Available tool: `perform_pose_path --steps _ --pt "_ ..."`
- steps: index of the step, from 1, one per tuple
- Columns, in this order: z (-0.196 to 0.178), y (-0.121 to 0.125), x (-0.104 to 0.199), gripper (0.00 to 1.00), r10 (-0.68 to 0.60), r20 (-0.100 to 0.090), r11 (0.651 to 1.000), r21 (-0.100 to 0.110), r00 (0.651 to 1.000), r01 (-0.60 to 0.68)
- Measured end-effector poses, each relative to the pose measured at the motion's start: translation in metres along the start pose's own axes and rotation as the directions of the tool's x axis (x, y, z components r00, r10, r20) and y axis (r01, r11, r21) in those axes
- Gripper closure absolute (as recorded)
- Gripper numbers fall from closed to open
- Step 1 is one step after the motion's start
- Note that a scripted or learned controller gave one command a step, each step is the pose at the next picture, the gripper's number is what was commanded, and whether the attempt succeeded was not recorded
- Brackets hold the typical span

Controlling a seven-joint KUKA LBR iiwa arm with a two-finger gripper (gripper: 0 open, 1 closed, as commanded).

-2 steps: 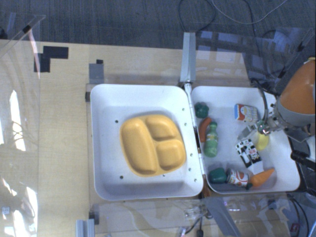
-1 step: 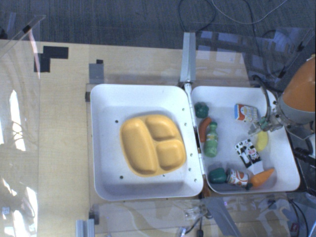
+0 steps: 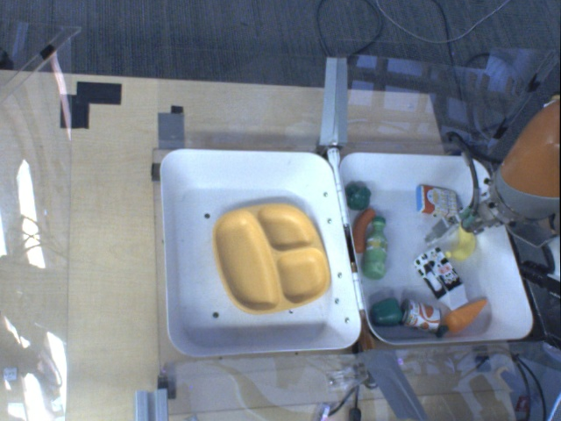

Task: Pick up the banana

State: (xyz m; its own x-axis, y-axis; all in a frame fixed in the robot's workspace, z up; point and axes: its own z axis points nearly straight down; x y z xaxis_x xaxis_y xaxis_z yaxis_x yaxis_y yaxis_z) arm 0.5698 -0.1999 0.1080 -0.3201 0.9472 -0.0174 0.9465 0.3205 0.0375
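The banana (image 3: 463,246) shows as a small yellow shape in the right bin (image 3: 521,323), near its right side. My gripper (image 3: 458,228) reaches in from the right and sits directly over the banana, covering its upper part. The grey arm with its orange band (image 3: 531,160) hangs above the bin's right wall. Whether the banana is between the gripper's parts is hidden from this angle.
The right bin also holds a milk carton (image 3: 436,200), a black-and-white box (image 3: 438,273), a carrot (image 3: 465,314), a can (image 3: 422,315), a green bottle (image 3: 375,249) and other small items. A yellow divided plate (image 3: 270,255) lies in the left bin (image 3: 188,235).
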Motion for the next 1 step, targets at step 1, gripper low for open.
perform_pose_path --steps 1 --pt "0.0112 -0.0079 0.0021 0.0 -0.091 -0.006 0.996 0.005 0.996 0.091"
